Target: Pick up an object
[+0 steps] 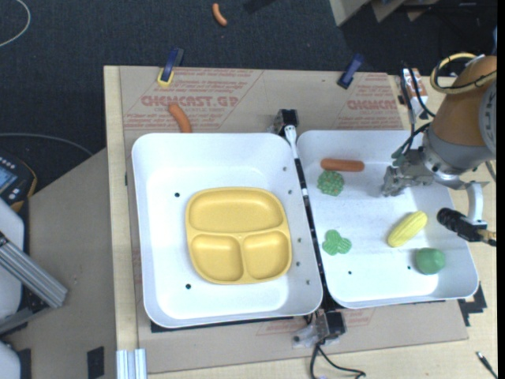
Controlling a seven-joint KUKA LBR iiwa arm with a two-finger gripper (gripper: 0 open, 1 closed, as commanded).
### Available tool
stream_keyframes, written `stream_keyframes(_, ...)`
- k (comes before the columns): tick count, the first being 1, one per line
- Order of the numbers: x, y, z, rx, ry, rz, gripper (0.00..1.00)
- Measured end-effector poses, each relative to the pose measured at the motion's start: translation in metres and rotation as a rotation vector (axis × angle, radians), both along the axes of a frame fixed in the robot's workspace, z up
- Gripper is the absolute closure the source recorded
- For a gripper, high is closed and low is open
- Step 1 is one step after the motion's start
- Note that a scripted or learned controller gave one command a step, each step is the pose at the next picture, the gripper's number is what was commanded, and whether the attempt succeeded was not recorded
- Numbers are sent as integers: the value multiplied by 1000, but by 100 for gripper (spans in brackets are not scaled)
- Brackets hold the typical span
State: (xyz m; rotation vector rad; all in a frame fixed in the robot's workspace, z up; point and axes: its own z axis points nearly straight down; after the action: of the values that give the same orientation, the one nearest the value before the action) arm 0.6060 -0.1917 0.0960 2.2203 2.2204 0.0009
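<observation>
Left bin (158, 212): yellow divided tray (237, 234); right bin (371, 287): sausage (342, 165), two broccoli pieces (331, 183), corn (407, 229), green ball (430, 260); gripper (392, 183) low near sausage, jaw state cannot be told.

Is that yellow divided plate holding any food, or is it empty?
Empty. The yellow plate in the left bin shows three bare compartments; the toy foods lie in the right bin.
</observation>
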Motion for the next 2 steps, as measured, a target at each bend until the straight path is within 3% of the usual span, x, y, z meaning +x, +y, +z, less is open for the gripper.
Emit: stream_keyframes(2, 16, -1, 94, -2, -6, 1, 100)
